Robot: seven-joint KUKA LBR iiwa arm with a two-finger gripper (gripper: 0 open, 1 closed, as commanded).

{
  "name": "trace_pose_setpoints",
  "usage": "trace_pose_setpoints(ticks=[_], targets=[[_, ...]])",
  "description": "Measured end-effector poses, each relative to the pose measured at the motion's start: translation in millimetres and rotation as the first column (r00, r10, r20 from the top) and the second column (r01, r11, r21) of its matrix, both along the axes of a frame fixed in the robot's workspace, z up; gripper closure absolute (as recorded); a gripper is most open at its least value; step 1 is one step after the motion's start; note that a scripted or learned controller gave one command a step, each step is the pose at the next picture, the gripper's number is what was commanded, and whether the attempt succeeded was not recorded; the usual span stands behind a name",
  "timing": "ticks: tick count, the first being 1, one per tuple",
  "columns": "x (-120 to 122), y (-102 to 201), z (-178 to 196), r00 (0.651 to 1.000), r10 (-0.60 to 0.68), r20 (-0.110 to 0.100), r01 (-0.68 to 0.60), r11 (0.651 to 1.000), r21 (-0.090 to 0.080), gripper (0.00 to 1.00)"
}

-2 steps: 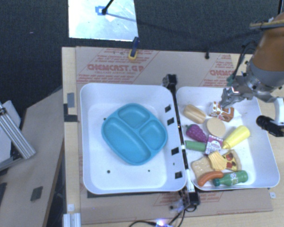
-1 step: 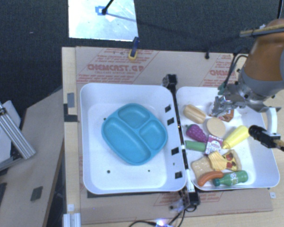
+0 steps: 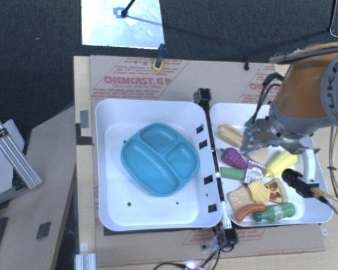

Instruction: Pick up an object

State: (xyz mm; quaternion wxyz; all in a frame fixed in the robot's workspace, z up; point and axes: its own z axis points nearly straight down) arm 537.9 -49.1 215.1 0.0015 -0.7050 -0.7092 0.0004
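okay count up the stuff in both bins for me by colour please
Blue: 1, divided plate
Purple: 1, eggplant
Yellow: 1, bottle
Green: 2, bottle, vegetable
Tan: 3, bread roll, cracker, pizza slice
Red-orange: 1, sausage
Total: 9

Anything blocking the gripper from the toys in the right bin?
Nothing visible. The gripper is already low in the right bin, between the tan roll and the purple eggplant. Other toys crowd the eggplant closely.
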Motion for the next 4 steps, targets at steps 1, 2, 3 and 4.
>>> trace_pose_setpoints(ticks=[1, 2, 3, 4], targets=[[2.9, -7.0, -0.4, 1.000, -0.004, 0.005, 0.004, 1.000, -0.002, 1.00], [2.3, -7.2, -0.2, 1.000, -0.005, 0.005, 0.005, 1.000, -0.001, 1.00], [2.3, -10.4, 18.6, 1.000, -0.004, 0.006, 0.004, 1.000, -0.001, 1.00], [4.1, -9.5, -1.0, 1.000, -0.005, 0.002, 0.005, 1.000, -0.002, 1.00]])
